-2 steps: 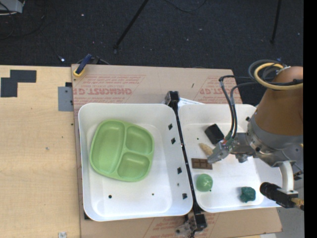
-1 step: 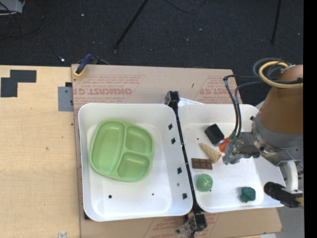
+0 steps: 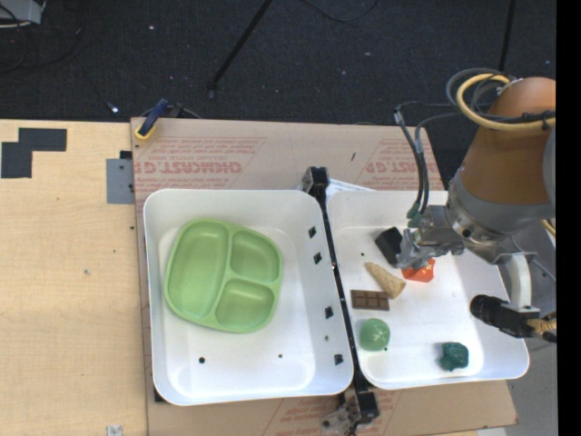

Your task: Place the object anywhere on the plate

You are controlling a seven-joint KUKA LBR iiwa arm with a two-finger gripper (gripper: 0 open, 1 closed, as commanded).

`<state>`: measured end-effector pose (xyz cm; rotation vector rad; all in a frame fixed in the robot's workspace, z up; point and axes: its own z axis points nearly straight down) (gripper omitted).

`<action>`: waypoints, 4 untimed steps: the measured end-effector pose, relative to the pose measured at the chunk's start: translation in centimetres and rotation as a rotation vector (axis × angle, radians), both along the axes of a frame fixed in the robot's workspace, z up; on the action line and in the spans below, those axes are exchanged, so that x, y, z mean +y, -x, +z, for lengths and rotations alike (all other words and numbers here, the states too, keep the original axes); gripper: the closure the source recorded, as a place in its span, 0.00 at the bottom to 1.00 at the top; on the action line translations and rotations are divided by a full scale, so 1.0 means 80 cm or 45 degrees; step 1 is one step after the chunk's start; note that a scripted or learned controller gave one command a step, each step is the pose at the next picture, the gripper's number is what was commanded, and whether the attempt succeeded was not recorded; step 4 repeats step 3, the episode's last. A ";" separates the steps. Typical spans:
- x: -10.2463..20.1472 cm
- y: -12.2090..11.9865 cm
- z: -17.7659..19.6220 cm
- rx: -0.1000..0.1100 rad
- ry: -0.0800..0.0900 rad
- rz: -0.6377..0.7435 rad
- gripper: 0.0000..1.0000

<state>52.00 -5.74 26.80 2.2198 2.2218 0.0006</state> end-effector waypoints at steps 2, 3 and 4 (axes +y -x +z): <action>0.012 -0.125 -0.005 0.002 0.000 0.000 1.00; 0.014 -0.155 -0.030 0.004 0.000 0.001 1.00; 0.014 -0.155 -0.030 0.004 0.000 0.001 1.00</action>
